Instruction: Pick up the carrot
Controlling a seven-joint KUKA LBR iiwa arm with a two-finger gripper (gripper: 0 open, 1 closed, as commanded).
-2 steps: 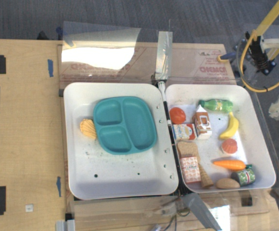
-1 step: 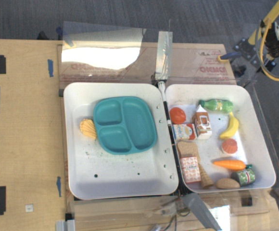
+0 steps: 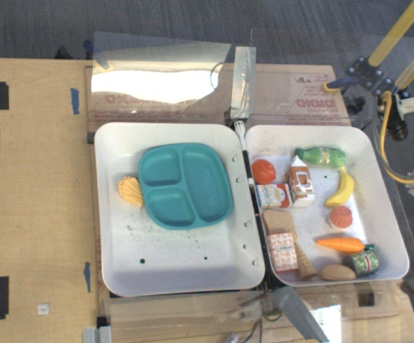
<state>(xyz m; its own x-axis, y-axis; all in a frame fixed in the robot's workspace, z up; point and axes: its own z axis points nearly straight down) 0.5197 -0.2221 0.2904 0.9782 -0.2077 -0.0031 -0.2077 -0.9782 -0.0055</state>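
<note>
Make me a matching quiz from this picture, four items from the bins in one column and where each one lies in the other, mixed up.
Items:
1. carrot
2. teal plate
3. banana
4. green bottle

Places:
A. far end of the right bin
B. middle of the left bin
C. near end of the right bin, beside a green can
D. right bin, just below the bottle

Pairs: 1-C, 2-B, 3-D, 4-A

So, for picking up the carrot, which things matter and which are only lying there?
Belongs to the job:
carrot, in the right bin

Just lying about:
teal plate
banana
tomato
green bottle
shell-shaped biscuit
green can
</note>
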